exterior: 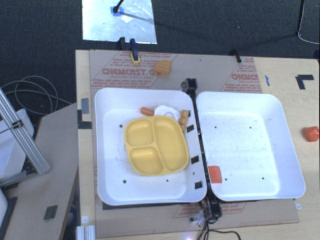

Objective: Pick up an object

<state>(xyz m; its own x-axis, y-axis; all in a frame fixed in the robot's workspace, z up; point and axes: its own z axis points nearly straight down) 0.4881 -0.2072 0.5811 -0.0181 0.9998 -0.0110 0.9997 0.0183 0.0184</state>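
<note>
We take this for a robotics lab; 2 white bins (pixel 200 134) sit clamped side by side on a plywood bench (pixel 295 109) over a printed acrylic sheet (pixel 125 71); dark carpet (pixel 40 29) lies beyond; cables (pixel 30 91) coil at the left beside an aluminium frame (pixel 22 139); a foil-like panel (pixel 118 14) rests on the floor.

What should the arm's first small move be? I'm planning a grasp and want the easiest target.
Probably swing in over the right bin and descend toward the orange block near its lower left corner. It lies alone on the bin floor, while the left bin's small pieces crowd against the yellow divided tray.
</note>
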